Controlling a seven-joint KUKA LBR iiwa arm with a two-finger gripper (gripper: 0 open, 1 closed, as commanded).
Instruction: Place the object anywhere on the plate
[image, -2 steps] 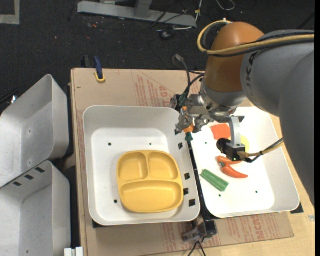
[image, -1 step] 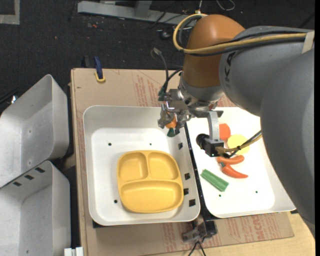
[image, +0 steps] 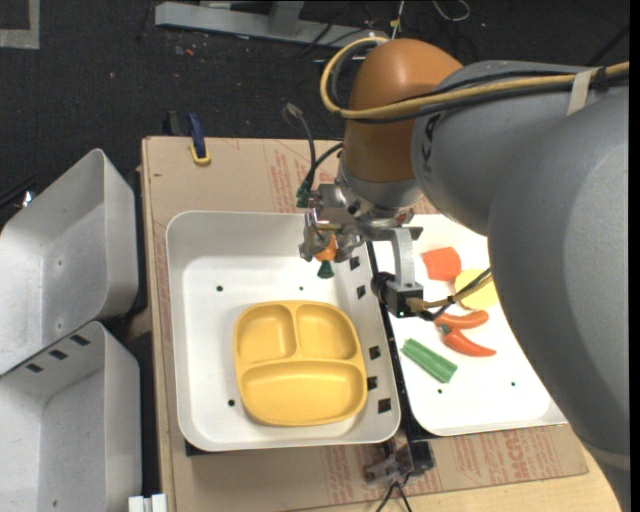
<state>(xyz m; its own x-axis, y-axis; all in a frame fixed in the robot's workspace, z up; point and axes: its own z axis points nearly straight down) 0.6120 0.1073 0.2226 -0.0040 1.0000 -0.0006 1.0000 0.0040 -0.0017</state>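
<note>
The two-finger gripper hangs over the upper part of the left shallow white bin, and a small orange toy carrot with a green leafy end sits clenched between its fingers, green end pointing down. The carrot is held up off the bin floor, just beyond the far rim of the yellow plastic plate with three compartments, not over it.

The plate lies flat in the lower middle of the left bin, well clear of the bin walls.

The right shallow white bin, touching the left one along their shared edge, holds five loose toy foods: one orange-red wedge, one pale yellow piece partly hidden by the arm, two red-orange chilli peppers lying close together, and one green stick nearest the divide.
</note>
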